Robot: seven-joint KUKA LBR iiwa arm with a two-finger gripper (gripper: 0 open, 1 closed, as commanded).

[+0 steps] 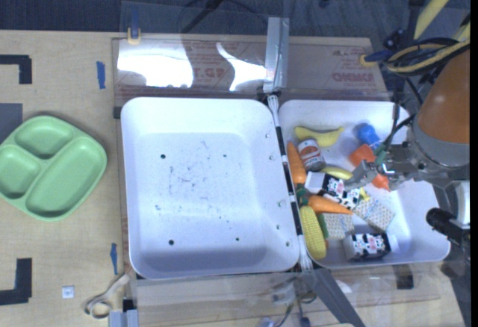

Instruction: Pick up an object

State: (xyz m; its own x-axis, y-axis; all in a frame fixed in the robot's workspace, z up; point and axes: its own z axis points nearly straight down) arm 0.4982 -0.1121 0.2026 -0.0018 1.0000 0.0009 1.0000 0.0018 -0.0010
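At right of frame, the gripper (367, 169), its opening impossible to tell, hangs over the crowded right bin (418, 243), where the nearest orange object (364, 155) could slip sideways among tight neighbours.

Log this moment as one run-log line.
arm: in from right | gripper: low over right bin, among toys | near: banana, can, carrot | grasp: unconfirmed

Bright overhead light; glare on clear panel (190, 64); slightly soft focus.
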